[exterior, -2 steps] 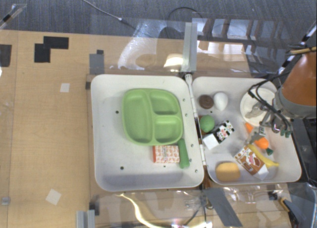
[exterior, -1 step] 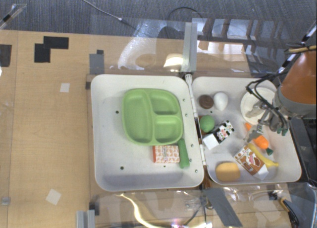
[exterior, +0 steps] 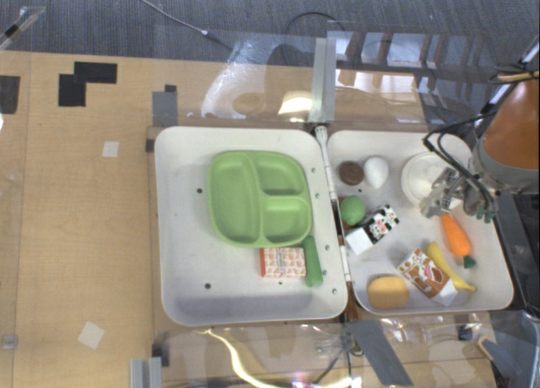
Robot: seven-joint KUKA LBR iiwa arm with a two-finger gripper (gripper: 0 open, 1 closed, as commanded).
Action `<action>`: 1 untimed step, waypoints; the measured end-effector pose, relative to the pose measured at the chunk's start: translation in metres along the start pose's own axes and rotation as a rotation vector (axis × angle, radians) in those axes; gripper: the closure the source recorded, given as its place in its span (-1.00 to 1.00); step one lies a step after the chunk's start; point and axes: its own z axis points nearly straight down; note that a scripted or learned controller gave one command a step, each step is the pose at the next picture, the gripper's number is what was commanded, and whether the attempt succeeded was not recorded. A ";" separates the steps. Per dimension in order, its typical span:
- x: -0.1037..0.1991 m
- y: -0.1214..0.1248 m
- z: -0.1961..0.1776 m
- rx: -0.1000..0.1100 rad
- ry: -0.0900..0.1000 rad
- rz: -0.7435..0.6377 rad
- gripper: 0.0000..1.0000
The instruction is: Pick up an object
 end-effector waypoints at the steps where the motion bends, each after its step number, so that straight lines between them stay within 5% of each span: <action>1: 0.002 0.040 0.024 0.002 0.046 -0.151 1.00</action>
